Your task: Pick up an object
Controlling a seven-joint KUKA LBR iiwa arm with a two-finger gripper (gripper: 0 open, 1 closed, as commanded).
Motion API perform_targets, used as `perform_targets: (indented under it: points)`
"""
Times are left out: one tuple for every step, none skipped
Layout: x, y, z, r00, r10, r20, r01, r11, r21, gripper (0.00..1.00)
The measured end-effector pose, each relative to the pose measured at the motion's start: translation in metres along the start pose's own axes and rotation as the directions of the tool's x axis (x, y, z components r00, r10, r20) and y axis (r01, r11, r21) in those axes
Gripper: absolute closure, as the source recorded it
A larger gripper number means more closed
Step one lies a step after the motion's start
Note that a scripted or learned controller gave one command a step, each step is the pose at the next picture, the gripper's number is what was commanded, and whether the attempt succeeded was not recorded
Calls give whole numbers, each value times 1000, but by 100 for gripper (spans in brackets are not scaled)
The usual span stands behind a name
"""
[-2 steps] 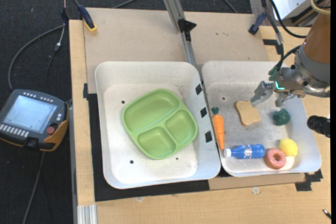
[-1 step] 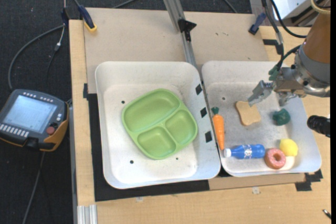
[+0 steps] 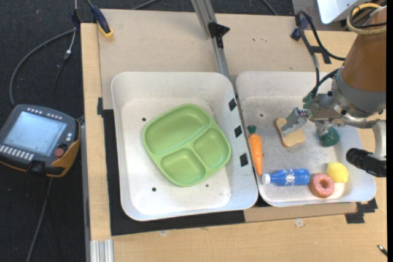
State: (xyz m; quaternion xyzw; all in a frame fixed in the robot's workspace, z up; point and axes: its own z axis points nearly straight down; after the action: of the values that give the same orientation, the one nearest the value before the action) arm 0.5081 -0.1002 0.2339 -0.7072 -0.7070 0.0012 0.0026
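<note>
From my remote station I see the pincer (image 3: pixel 299 117) low over the right bin (image 3: pixel 270 86), its metal fingers reaching toward the view's left and ending just above a tan, toast-like slice (image 3: pixel 290 134). Whether those fingers are spread, pressed together or pinching the slice I cannot tell — the tips blur into the slice's upper edge. The slice lies on the bin floor, tilted, near the bin's middle.

Behind the pincer rises the arm (image 3: pixel 363 73), its orange band broad above the grey wrist, entering from the view's right. A small dark green object (image 3: pixel 330 136) sits just below the wrist, partly hidden by it.

Further out in the same bin, an orange carrot (image 3: pixel 256 152) lies along the left wall, its green top pointing away from me. Along the near wall rest a blue bottle (image 3: pixel 288 177) on its side, a pink frosted doughnut (image 3: pixel 322 185) just beside it, and a yellow lemon-like fruit (image 3: pixel 338 172) touching the doughnut.

The left bin (image 3: pixel 123 132) holds a green divided plate (image 3: pixel 184 144) with three compartments, lying flat and turned at an angle. Off the bench, at the view's left — a handheld control pendant (image 3: pixel 37 139) rests on the dark floor, its cable trailing upward.
</note>
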Motion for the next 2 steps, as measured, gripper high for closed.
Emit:
perform_targets:
  points:
    - [-2, -5, 62, 1000, 1, -1, -1, 1000, 3, 0]
    - [-4, -9, 106, 1000, 1, -1, -1, 1000, 1, 0]
